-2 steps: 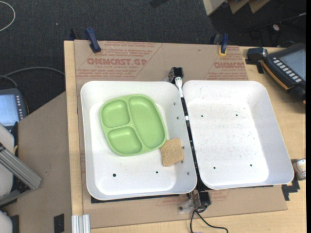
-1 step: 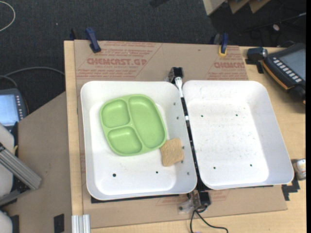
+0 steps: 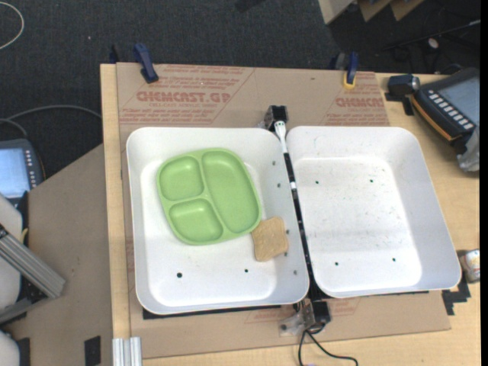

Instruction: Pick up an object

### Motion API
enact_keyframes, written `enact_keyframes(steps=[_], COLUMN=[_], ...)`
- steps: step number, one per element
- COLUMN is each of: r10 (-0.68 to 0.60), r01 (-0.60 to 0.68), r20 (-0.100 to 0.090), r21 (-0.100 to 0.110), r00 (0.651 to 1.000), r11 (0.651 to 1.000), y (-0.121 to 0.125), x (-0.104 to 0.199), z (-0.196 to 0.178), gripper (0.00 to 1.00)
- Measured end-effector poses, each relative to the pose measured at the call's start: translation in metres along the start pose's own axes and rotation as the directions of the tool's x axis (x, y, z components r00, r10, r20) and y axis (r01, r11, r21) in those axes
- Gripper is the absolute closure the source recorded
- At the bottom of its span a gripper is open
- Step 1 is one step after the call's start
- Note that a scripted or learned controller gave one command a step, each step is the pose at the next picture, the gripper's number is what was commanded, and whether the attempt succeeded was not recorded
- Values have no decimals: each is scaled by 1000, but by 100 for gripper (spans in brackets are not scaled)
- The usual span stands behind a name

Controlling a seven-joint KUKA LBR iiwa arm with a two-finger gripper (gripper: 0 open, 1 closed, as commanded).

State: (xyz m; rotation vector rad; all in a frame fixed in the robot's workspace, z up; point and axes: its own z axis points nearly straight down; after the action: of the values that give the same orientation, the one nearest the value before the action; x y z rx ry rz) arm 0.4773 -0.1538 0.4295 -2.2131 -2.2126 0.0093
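We look down on two shallow white bins set side by side on a brown board that covers the tabletop (image 3: 229,90); the left bin (image 3: 149,280) holds a green divided plate (image 3: 208,197) with three compartments, lying flat in the bin's upper middle; just beside the plate's lower right corner lies a small tan sponge-like square (image 3: 269,239), touching or nearly touching the plate's rim, near the bin's right wall; the right bin (image 3: 366,204) sits against the left one, its floor marked with faint dark specks; a black strip (image 3: 290,181) runs along the seam between the two bins; a blue clamp (image 3: 145,61) and a yellow-and-blue clamp (image 3: 350,69) grip the board's far edge; we cannot tell the state of the tool.
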Motion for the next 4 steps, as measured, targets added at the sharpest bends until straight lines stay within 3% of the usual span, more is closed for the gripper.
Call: enact_keyframes(steps=[1,2,3,4], r10=[0,2,-4,-5], r01=[1,-2,4,5], r20=[11,1,2,8], r21=[-28,-2,-7,-31], r00=[1000,1000,1000,1000], r11=[1000,1000,1000,1000], y=[32,0,7,46], x=[-24,-16,30,56], z=[-113,-3,60,-61], gripper=[100,100,100,100])
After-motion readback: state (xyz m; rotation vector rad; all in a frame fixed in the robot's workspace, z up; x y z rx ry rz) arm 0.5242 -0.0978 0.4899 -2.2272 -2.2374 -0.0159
